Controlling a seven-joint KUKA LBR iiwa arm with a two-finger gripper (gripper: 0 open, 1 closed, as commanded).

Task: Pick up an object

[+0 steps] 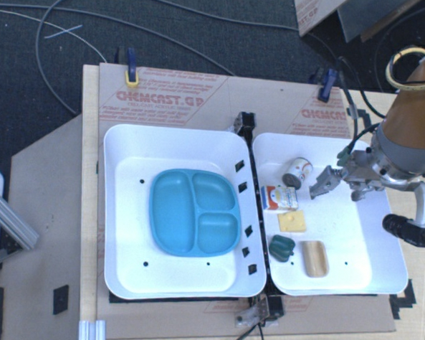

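1. My hand (325,183) hangs over the right bin (378,276), near its upper middle. It is grey metal, angular, with a dark tip pointing left. I cannot tell whether it is spread or pressed together, and I see nothing in it.
2. There are two bins, white, smooth and shallow, with rounded corners. They sit side by side on a tan board (166,98) with red print.
3. The left bin (125,196) holds one tray (194,212). It is blue plastic, glossy, round-cornered, with three compartments.
4. The right bin holds five small things, all along its left side:
   - a short can (297,171), white with a dark end, lying tilted just left of my hand;
   - a flat red-and-white packet (280,199);
   - a thin yellow square (292,221), just below the packet;
   - a dark green lump (282,247), rounded, close to the bin's left wall;
   - a tan oblong (315,257), like a bread roll, beside the lump.
5. The bin's right half is bare white floor.
6. Two blue clamps (132,71) grip the board's far edge, and black clips (245,123) join the bins at the middle.
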